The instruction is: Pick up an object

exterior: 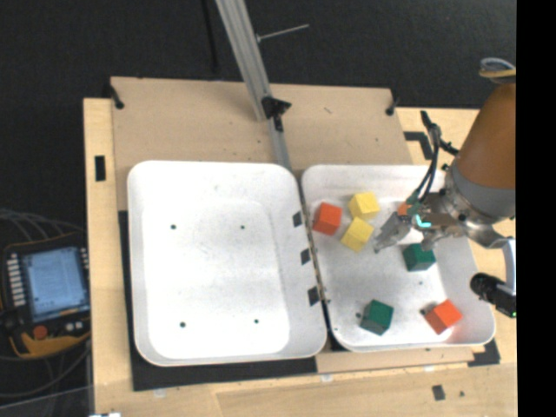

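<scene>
The right bin holds several small cubes. An orange cube lies near its left wall, with two yellow cubes just right of it. A green cube sits mid-right, another green cube near the front, and a second orange cube at the front right. My gripper hangs low over the bin's middle, between the lower yellow cube and the mid-right green cube, close to both. I see nothing held in it.
The left bin stands beside the right one, their walls meeting at a central divider. A slanted metal pole rises behind the bins. A handheld control pendant lies off the bench's left edge.
</scene>
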Robot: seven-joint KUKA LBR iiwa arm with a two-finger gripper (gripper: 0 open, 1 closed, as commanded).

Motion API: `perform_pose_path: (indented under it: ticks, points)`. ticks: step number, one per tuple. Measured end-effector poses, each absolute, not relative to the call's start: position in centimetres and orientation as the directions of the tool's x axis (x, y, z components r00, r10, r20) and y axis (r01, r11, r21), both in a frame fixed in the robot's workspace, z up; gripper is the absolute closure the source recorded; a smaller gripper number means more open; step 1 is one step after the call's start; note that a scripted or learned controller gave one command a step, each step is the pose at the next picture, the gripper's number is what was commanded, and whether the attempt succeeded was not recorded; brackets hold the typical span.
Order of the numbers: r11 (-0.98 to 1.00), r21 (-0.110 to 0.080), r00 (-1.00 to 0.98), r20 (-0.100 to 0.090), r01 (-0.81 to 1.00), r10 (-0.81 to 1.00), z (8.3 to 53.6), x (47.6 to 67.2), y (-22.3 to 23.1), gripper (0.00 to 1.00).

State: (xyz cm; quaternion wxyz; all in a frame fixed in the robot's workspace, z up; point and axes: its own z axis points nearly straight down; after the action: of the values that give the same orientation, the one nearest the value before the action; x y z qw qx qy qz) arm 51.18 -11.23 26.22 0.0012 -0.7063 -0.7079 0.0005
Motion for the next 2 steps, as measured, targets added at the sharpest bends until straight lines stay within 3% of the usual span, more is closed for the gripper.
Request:
perform_pose_path:
  ticks: [1, 2]
  points:
    - [0.0, 0.003, 0.0, 0.0, 1.0, 1.0, 26.4, 51.3, -11.2, 0.0]
    - [-0.002, -0.004, 0.002, -0.001, 1.0, 1.0, 21.8, 52.0, -11.4, 0.0]
